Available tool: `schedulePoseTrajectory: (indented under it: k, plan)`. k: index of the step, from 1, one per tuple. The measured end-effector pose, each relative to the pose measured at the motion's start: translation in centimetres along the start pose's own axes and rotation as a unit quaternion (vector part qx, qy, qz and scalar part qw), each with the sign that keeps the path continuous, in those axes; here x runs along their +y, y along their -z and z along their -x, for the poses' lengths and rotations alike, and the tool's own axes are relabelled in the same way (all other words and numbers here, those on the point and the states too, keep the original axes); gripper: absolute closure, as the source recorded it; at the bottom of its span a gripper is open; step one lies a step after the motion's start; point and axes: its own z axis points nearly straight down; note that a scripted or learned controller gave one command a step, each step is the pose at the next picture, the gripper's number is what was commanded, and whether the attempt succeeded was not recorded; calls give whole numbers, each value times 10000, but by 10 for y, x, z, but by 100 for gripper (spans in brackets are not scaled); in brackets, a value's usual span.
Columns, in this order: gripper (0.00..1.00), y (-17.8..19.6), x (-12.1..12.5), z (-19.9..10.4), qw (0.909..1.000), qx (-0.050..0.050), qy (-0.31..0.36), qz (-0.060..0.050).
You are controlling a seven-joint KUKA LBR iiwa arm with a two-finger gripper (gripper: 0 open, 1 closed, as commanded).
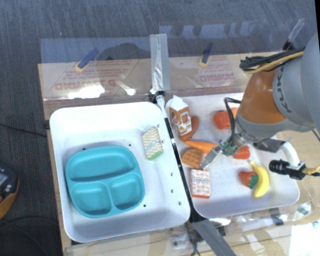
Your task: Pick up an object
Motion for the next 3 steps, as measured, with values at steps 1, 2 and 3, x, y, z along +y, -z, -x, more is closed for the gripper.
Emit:
schedulePoseTrajectory:
  k: [1, 2, 3]
  plan:
    - [0, -1, 52, 19, 9999, -1, -153, -2]
    - [0, -2, 76, 18, 9998, 5, -200, -14]
    - [100, 10, 78, 19, 9998, -22, -188, -8]
